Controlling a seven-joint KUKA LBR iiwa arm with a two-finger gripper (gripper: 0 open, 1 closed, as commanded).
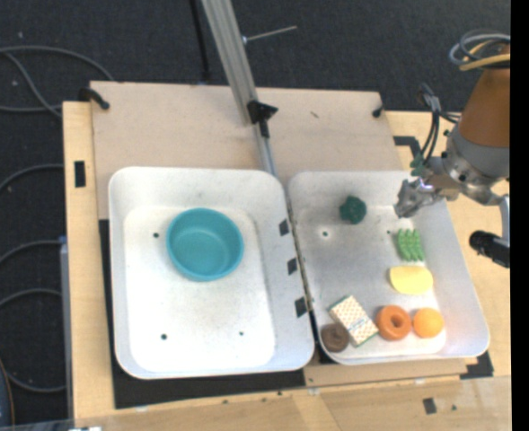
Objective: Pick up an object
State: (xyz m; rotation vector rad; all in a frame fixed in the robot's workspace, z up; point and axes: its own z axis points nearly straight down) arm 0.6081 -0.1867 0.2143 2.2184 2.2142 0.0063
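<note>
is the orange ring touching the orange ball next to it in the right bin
Cannot tell. In the camera view the orange ring and the orange ball sit side by side with their edges meeting, and no clear gap or contact shows.

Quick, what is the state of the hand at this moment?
Hand: cannot be told; it hangs over the right bin, nothing seen in it.

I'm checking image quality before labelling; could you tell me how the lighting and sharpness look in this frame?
Camera view: even, soft light, faint shadows; both white bins bright, nearly washed out; small objects like the green ball slightly soft; the gripper blurry.
</note>
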